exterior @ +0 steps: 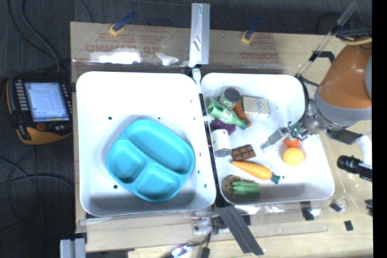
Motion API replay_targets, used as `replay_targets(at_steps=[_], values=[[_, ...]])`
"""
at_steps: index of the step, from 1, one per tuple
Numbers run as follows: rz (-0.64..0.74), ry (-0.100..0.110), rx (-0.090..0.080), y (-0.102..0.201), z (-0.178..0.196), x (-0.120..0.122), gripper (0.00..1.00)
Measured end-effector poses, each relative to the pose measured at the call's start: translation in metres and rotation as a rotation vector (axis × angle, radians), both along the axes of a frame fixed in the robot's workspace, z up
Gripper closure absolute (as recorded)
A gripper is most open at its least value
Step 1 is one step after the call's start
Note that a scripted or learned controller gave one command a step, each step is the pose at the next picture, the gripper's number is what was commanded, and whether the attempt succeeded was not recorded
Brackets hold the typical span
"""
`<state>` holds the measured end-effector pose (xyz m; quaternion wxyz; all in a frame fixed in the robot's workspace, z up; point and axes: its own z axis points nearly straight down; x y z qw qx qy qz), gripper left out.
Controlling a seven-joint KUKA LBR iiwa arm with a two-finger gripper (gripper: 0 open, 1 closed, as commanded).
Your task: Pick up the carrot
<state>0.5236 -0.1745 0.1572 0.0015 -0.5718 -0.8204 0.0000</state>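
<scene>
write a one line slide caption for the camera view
KUKA arm's gripper hovers in the right bin, above and right of the carrot; a blue divided plate sits in the left bin.

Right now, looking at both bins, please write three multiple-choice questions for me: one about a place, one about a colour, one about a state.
1. Where does the carrot lie?
A. In the right bin
B. In the left bin
C. On the bench outside the bins

2. What colour is the divided tray in the left bin?
A. Red
B. Blue
C. Yellow

3. What is the carrot's state?
A. Lifted above the bin
B. Standing upright
C. Lying flat on the bin floor

Answers: 1 A, it lies near that bin's front, beside the orange ball. 2 B, the tray is plainly blue. 3 C, it rests flat, apart from the gripper.
</scene>
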Motion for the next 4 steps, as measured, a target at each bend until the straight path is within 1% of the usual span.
replay_targets(at_steps=[1,2,3,4], values=[[0.124,0.001,0.0,0.056,-0.015,-0.04,0.0],[-0.155,0.001,-0.002,0.113,0.025,-0.039,0.0],[-0.156,0.003,-0.002,0.071,-0.052,-0.041,0.0],[-0.155,0.005,0.0,0.072,-0.045,-0.04,1.0]])
